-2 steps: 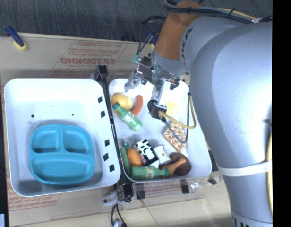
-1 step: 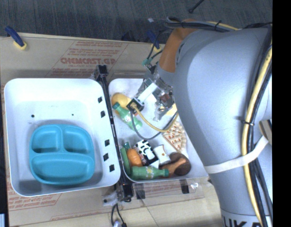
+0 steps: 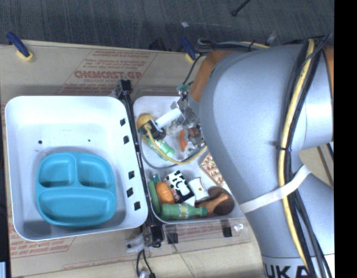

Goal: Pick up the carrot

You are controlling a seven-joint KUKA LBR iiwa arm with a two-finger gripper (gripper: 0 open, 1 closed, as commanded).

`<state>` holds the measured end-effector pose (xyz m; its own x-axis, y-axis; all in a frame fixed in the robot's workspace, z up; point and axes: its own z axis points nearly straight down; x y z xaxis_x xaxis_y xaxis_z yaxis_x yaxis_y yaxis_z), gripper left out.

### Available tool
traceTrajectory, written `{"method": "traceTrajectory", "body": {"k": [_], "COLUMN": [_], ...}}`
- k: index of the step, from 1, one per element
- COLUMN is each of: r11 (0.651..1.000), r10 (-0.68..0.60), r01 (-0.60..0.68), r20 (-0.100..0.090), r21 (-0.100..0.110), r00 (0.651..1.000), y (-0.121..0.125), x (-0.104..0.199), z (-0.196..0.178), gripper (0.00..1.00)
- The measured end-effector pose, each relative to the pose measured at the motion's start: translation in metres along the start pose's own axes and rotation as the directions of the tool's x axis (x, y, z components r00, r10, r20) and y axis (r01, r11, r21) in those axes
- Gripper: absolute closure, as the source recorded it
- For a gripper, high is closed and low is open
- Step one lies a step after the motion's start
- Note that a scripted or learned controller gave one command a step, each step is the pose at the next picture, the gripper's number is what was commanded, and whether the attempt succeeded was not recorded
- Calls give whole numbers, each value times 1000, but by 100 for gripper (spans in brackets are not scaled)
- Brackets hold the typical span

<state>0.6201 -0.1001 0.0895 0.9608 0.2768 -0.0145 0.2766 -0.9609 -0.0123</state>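
The carrot (image 3: 164,193), orange with a green top, lies near the front left corner of the right bin (image 3: 145,106), pressed among other toys. My gripper (image 3: 189,133) hangs low over the middle of that bin, behind the carrot and apart from it. The arm's large grey body hides most of the gripper. A small orange sliver (image 3: 182,137) shows right beside the gripper; I cannot tell what it is.
Around the carrot lie a green bottle (image 3: 183,212), a black-and-white toy (image 3: 179,184), a brown item (image 3: 218,201) and a waffle-like piece (image 3: 212,168). A yellow item (image 3: 145,120) sits at the bin's back left. The left bin (image 3: 19,155) holds a blue divided plate (image 3: 77,189).
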Motion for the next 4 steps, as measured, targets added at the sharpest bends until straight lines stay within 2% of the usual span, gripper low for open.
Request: {"method": "traceTrajectory", "body": {"k": [1,2,3,4], "r11": [1000,996,983,894], "r10": [-11,-88,-186,-449], "r01": [11,88,186,449], "r20": [4,-12,-11,4], "r21": [9,-3,-13,-4], "r00": [1000,996,983,894], "y": [-2,-95,-77,-135], "x": [1,-21,-19,-83], "z": [-10,-104,-212,-96], "gripper": [100,100,100,100]}}
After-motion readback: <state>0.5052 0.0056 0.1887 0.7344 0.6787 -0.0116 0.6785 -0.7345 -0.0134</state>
